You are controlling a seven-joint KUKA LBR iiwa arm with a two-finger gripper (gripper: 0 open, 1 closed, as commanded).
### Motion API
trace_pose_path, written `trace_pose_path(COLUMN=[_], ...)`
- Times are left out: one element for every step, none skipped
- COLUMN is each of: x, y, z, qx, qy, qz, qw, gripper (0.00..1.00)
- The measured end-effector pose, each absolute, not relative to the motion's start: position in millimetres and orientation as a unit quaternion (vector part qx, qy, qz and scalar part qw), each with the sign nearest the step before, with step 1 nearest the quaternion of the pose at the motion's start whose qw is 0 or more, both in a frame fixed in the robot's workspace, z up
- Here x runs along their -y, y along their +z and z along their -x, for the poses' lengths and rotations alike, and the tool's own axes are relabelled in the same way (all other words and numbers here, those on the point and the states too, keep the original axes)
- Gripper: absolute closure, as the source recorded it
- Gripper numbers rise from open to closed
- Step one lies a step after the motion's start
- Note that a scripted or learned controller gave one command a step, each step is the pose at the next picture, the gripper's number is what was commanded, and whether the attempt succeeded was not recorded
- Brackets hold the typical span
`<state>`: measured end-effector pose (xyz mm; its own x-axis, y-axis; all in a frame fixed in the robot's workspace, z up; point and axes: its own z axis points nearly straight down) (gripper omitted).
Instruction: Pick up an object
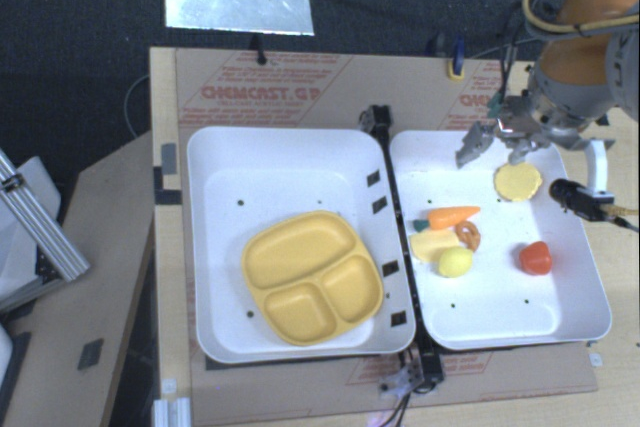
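Fingers of the gripper [497, 146] are hanging spread apart over the far side of the right bin [590, 310], and nothing is sitting between them. The arm [585, 45] is reaching in from the right.

Closest thing to grab is the pale yellow disc [518, 182], lying flat just beside the fingers, a bit nearer to us. Because it is lying so flat, the fingers will probably need to go down low, one on each side of it, and squeeze it at the edges. Sliding off the top looks like the big risk.

Other toys are waiting in the same bin: an orange carrot [453, 214], a little pretzel [467, 235], a yellow lemon [454, 262] sitting against a pale yellow block [430, 243], and a red tomato [535, 258] off by itself. The tomato looks easy to grab, since nothing is crowding it. The carrot, pretzel, lemon and block are bunching together, so grabbing one may bump the others.

A black part [572, 196] of the arm is sticking out just right of the disc and could get in the way.

The left bin [215, 150] is holding a yellow tray [312, 276] with three sections.
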<state>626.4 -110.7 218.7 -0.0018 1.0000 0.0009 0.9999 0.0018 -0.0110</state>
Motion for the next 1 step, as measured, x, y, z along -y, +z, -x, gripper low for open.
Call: trace_pose_path(x=[110.6], y=[226.2], z=[-629.0], qx=[0.708], qy=[-0.0003], qz=[0.706], qw=[-0.001], gripper=[0.00])
